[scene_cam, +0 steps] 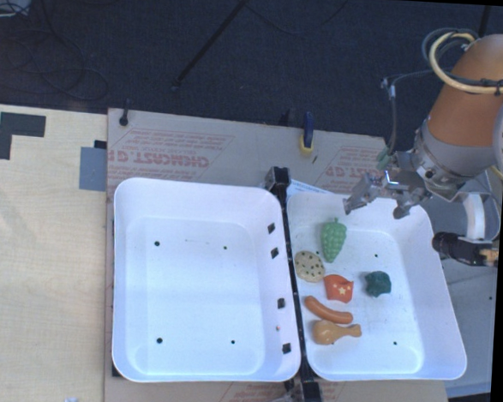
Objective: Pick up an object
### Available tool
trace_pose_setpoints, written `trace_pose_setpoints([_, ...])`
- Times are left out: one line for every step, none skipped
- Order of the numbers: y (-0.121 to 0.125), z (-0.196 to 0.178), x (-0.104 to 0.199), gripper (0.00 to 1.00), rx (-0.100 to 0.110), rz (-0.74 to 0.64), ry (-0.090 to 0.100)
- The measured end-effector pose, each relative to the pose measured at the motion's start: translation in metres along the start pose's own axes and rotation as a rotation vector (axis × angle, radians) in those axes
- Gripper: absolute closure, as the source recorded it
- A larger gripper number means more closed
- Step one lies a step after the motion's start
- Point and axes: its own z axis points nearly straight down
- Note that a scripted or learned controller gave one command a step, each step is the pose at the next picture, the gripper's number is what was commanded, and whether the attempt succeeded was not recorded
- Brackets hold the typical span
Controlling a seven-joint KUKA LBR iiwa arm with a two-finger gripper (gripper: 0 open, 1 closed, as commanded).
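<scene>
Two white bins (192,368), five toys (338,288), spread gripper (378,201)

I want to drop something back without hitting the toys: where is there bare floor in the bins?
The left bin: bare floor throughout. The right bin: bare right of the broccoli; crowded from the grapes to the drumstick.

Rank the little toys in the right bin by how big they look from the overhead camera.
1. Sausage
2. Chicken drumstick and green bumpy vegetable, too alike to separate
3. Spotted cookie
4. Red piece and dark green piece, about equal
</scene>
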Motion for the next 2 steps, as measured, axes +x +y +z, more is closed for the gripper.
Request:
trace_pose_setpoints([-0.024,0.100,-0.011,0.00,0.010,0.002,0.001])
trace_pose_setpoints([-0.075,0.192,0.012,0.00,0.002,0.002,0.000])
